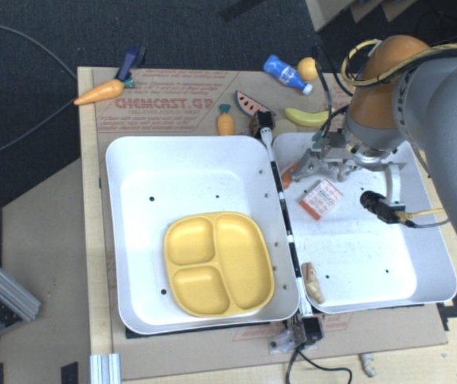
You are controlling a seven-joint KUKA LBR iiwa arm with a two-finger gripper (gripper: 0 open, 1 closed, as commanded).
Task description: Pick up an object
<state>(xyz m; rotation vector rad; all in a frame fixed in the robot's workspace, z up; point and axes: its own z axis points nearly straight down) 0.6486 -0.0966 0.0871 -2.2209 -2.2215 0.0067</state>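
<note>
My gripper point(346, 170) hangs low over the back left part of the right bin point(388, 282), under the orange-banded wrist. Just in front of it and slightly left, a small white and red packet point(322, 198) lies flat on the bin floor. A small orange piece point(287, 175) sits to the gripper's left, against the bin's left wall. A tan oblong object point(312, 283) rests at the bin's front left corner. I see nothing held in the gripper.
The left bin point(140, 174) holds a yellow divided plate point(217, 262). Behind the bins lie a carrot point(100, 93), a blue bottle point(286, 73), a banana point(306, 117), a watermelon slice point(249, 102) and a small orange toy point(226, 123). A black cable end point(376, 205) hangs beside the gripper.
</note>
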